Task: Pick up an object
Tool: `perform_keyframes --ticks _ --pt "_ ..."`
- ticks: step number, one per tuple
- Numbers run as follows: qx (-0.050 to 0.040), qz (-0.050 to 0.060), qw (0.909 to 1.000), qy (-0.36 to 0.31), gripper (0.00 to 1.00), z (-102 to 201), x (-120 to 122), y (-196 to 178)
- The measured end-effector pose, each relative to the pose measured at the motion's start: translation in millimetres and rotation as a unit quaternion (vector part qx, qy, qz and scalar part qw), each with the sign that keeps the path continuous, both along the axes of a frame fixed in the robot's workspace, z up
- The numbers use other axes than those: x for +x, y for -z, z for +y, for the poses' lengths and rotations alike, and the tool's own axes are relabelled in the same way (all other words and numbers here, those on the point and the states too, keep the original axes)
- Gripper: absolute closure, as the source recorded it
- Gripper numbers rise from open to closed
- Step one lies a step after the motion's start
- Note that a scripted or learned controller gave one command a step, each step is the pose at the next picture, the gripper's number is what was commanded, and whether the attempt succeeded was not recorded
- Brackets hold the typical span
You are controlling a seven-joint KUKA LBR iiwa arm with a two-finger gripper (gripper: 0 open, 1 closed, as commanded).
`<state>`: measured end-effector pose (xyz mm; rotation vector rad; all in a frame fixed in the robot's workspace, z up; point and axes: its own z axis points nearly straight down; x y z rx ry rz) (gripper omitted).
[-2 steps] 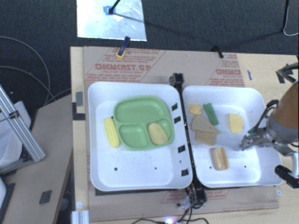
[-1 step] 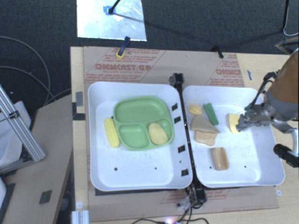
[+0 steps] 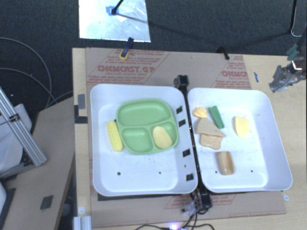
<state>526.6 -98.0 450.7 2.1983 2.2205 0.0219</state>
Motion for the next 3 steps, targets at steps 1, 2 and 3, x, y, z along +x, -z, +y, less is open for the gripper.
perform_keyframes --ticks 1,2,3 --pt "0.0022 0.012 0.9999 -0.001 1.0 86 -16 62" --pt "0.0011 0.002 1.0 0.001 1.0 102 29 -66" --pt "0.0023 0.008 1.0 0.0 1.0 199 41 -86"
